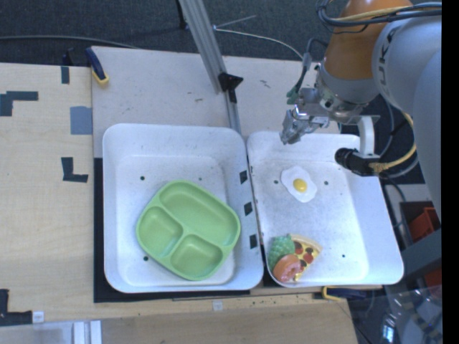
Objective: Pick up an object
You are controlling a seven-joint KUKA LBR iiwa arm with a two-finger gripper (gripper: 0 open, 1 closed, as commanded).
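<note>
The bench (165,84) spans the view, pale wood at the left with grey tape marks, a lighter board under the bins. A slanted metal rail (204,45) crosses its upper middle.

The grey KUKA arm (401,56) comes in from the right, its orange band (362,31) sitting above the wrist, cables looping around it.

Two shallow white bins lie side by side, touching along their inner edges. The left bin (122,156) holds a green divided plate (188,229) with three compartments, lying flat in the lower middle of the bin, tilted a little in plan.

The right bin (358,221) holds the smaller toys. A toy fried egg (299,184) lies flat in the upper middle of that bin, white with a yellow yolk. In the near left corner, against the rim, sits a cluster of toy food (292,256): a green leafy piece, a red rounded piece and what looks like a pizza slice, all touching.

The gripper (290,135) hangs over the far left corner of the right bin, apart from the egg. Whether its claw is spread or pressed together cannot be told; nothing is seen in it.
</note>
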